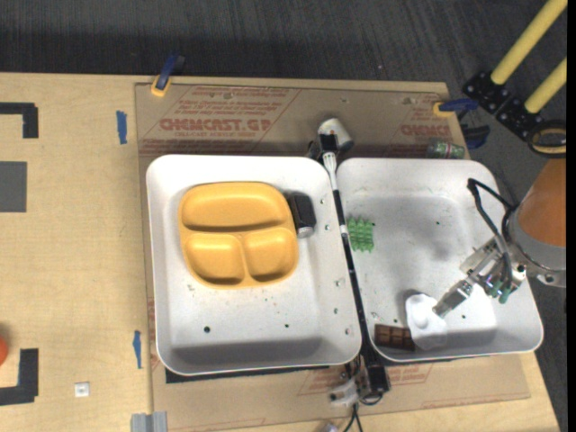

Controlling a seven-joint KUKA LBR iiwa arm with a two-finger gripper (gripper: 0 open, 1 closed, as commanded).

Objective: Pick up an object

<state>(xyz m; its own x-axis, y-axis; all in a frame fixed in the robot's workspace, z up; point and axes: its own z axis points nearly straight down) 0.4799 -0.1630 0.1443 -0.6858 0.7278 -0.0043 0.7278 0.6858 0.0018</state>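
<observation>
Desk (72,241) carried two white bins, left bin (171,322) held a yellow divided tray (238,232) with a black object (301,212) touching its right edge, right bin (513,331) held a green piece (361,234) far left, brown block (393,337) near edge, gripper (450,302) lay low over a white object (425,315) beside the block, state of fingers could not be told.

A yellow three-compartment plastic tray (238,232) fills the left white bin (180,322), a small black block (301,212) touching its right edge. In the right white bin (405,187), the hand (447,302) reaches a white lump (423,315) near a green toy (361,234) and brown bar (393,337).
</observation>
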